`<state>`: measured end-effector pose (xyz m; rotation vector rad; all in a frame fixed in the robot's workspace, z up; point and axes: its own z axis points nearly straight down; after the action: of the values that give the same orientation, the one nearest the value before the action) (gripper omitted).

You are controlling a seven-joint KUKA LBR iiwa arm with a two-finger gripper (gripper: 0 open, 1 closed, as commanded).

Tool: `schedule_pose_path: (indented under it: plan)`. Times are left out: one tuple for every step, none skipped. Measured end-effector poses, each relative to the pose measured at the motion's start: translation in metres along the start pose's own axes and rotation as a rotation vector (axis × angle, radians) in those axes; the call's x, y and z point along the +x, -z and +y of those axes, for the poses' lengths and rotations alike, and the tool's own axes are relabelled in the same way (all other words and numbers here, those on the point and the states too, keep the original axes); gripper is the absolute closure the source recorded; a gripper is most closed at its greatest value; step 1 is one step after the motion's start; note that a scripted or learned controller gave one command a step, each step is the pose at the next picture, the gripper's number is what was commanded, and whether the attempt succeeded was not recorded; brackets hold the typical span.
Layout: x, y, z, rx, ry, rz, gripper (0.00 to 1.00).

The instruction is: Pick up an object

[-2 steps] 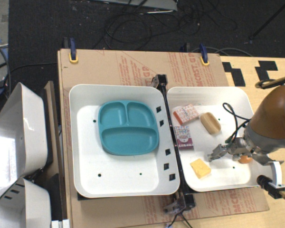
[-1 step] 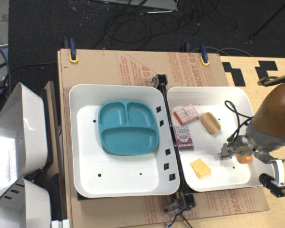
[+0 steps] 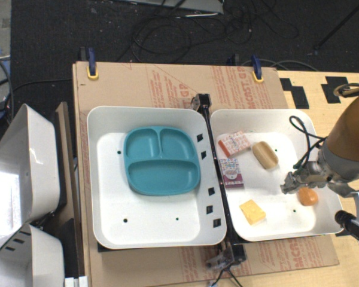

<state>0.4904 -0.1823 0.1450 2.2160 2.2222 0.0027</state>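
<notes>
In the camera view, the gripper [image 3: 294, 183] sits low over the right bin [image 3: 305, 229], reached in from the right edge, with the orange object [image 3: 308, 197] just beside its tip on the bin floor. Whether the fingers are spread or pressed together cannot be told — the wrist and cable hide them, and nothing is seen pinched between them. The low position next to the orange object suggests that this is the intended pick. The other candidates lie apart on the same floor: a tan bread-like piece [image 3: 265, 155], a red-and-white packet [image 3: 234, 143], a purple packet [image 3: 231, 172] and a yellow block [image 3: 252, 211]. The left bin [image 3: 107, 220] carries a teal divided plate [image 3: 162, 161] — well clear of the arm.
</notes>
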Motion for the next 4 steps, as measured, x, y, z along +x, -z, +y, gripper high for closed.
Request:
schedule_pose_path:
  plan:
    - [-0.008,0.060,0.003,-0.003,0.000,-0.002,1.00]
    - [-0.008,0.084,0.005,0.000,0.001,-0.001,1.00]
    - [0.034,0.092,0.025,0.001,0.005,0.002,1.00]
    - [0.077,0.091,0.057,0.001,0.005,0.002,1.00]
